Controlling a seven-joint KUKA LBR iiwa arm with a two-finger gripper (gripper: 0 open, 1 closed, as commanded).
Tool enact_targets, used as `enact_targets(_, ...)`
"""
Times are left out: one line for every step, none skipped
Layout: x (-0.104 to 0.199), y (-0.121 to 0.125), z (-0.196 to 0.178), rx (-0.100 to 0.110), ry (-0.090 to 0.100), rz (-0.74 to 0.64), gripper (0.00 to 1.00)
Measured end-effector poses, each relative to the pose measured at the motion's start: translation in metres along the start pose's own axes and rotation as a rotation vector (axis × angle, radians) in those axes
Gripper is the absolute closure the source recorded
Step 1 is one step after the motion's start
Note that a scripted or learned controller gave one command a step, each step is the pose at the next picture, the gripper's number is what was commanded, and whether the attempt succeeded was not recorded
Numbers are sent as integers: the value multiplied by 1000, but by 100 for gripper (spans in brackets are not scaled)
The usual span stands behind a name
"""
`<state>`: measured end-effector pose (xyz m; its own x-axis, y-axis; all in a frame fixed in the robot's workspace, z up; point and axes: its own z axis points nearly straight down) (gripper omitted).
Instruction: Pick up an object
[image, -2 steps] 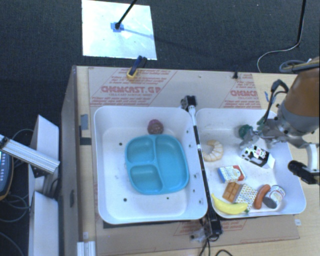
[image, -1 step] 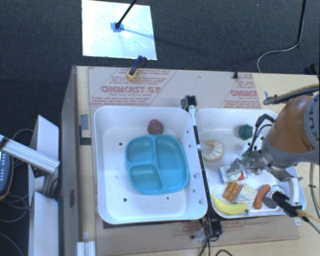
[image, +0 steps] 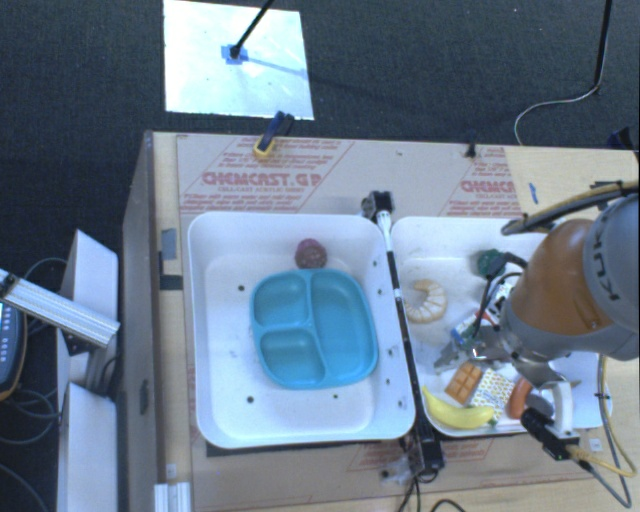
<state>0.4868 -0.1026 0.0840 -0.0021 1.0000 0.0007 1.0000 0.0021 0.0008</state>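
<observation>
In the right bin (image: 440, 235) lie a pale ring-shaped pastry (image: 428, 300), a dark green item (image: 490, 263), an orange waffle-like block (image: 465, 381), a yellow banana (image: 456, 411) along the front wall and a red piece (image: 517, 398). My gripper (image: 462, 350) hangs low over this bin, just above the orange block and right of the pastry, with a small blue-and-white thing (image: 463, 328) beside it. The arm's orange band (image: 560, 285) covers the bin's right part. I see nothing held.
The left bin (image: 225, 250) holds a light blue divided plate (image: 312, 328) and a dark red round item (image: 311, 254) near its back wall. A black bar (image: 395, 290) runs along the seam between the bins. Cables trail at the right.
</observation>
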Motion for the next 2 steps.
enact_targets(0, 2, -11, -4, 0, 0, 100)
enact_targets(67, 46, -101, -4, 1, -3, 100)
